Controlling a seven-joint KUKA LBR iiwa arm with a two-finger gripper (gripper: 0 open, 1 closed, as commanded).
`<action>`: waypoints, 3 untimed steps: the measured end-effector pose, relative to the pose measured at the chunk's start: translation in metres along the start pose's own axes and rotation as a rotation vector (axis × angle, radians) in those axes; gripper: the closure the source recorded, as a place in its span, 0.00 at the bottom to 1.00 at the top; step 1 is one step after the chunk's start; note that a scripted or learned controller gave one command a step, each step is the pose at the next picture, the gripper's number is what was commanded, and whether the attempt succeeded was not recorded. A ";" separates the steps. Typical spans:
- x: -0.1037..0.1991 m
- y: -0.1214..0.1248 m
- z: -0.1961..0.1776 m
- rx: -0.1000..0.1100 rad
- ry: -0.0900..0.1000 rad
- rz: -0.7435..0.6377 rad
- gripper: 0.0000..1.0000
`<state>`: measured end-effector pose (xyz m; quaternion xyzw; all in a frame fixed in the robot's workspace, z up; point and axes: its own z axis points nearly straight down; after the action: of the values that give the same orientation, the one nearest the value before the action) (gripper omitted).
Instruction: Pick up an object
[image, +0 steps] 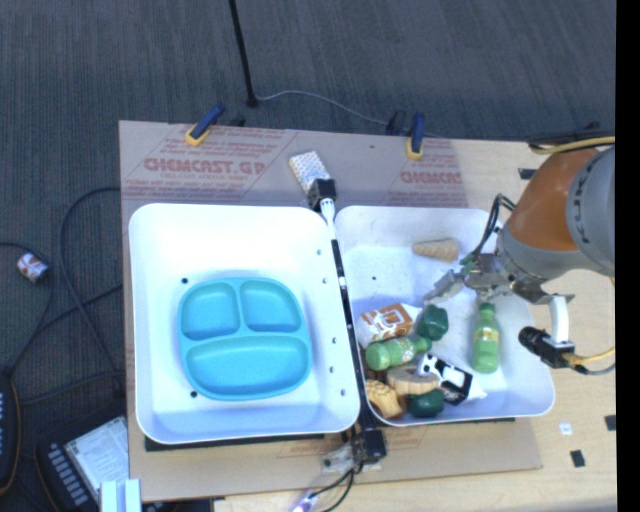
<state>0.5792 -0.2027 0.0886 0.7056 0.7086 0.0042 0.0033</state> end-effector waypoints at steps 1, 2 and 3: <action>0.052 0.035 0.002 0.003 -0.004 0.002 0.00; 0.057 -0.041 0.001 0.005 -0.004 0.005 0.00; 0.056 -0.039 -0.010 0.002 -0.005 0.005 1.00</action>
<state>0.5398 -0.1466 0.0984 0.7075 0.7067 0.0018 0.0046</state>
